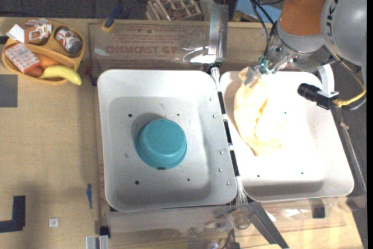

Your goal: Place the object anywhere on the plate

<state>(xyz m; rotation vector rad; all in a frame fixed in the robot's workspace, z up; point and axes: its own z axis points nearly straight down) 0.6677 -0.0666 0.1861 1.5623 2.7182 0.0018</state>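
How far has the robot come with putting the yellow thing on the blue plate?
Not far. The pale yellow cloth hangs from the gripper, its top pinched there and its lower part draped in the right bin, so the pick-up looks done. The carry is in hand. What is left: move it across to the left bin and release it on the teal plate, which has nothing on it.

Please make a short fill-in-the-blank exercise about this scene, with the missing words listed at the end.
1. The teal plate lies in the ____ bin.
2. The pale yellow cloth lies in the ____ bin.
3. The tool is at the cloth's ____ end.
4. The banana rests on a tray at the picture's top ____ corner.

Missing words: left; right; top; left
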